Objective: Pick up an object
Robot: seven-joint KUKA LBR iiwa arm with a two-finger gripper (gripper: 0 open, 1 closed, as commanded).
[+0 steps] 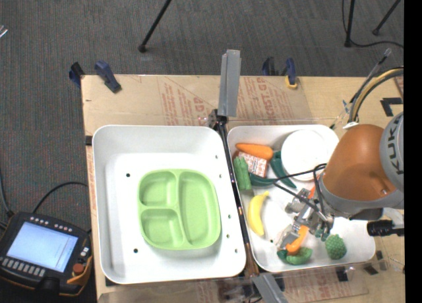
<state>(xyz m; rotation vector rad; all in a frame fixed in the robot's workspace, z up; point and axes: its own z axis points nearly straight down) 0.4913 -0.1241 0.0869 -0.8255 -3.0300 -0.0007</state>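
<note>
While the arm leans in from the right, the scene runs as follows, left to right. Teach pendant (45, 250) with a lit screen lies on the floor at near left; no text on it is legible. Left bin (109, 163) holds a green divided plate (179, 210), three compartments. Cardboard sheet (165, 101) under the bins carries red printed lettering, reversed and not readable with certainty. Right bin (359, 259) holds, from its left side: green cucumber (242, 173), carrot (254, 151) lying left-right along the far side, yellow banana (256, 213) with its long axis running near-far, white plate (305, 151) at far right over a dark green dish (273, 175). Gripper (304, 224) is down in the near right of this bin; fingers sit partly apart around a small orange carrot (297, 241), which points diagonally from near-left to far-right, leafy green end nearest. Broccoli (335, 247) sits just to its right. Arm casing shows "KU" (386, 143) at the right edge.
</note>
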